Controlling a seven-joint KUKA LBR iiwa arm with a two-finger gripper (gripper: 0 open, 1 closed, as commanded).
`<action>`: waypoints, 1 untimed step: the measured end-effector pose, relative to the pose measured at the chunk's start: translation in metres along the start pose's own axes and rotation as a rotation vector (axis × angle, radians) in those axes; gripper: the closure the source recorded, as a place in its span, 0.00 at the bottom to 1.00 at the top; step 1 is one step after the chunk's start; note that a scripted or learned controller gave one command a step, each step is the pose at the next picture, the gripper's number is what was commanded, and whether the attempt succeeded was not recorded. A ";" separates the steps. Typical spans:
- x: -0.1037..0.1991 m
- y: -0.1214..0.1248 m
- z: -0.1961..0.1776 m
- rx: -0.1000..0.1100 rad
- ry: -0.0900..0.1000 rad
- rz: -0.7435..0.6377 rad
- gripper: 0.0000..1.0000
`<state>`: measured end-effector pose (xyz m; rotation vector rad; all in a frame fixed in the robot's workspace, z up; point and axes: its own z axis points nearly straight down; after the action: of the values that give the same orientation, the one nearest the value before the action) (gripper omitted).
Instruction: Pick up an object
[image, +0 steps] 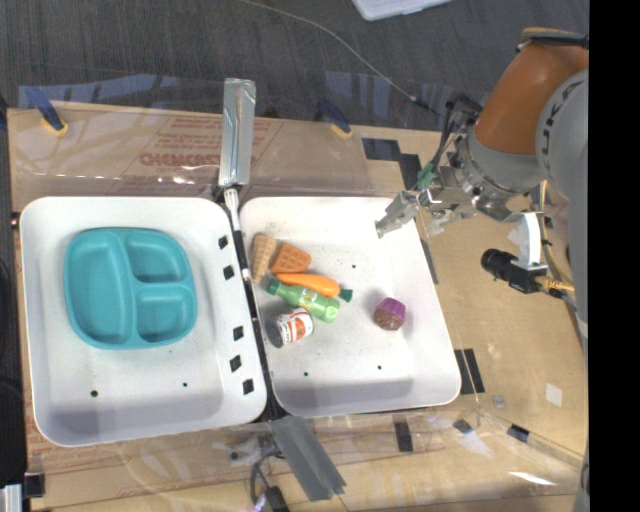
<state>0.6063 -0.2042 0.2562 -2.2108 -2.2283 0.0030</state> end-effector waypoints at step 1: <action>0.001 0.001 -0.010 0.001 0.000 -0.007 1.00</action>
<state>0.6072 -0.2031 0.2666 -2.2029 -2.2353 0.0035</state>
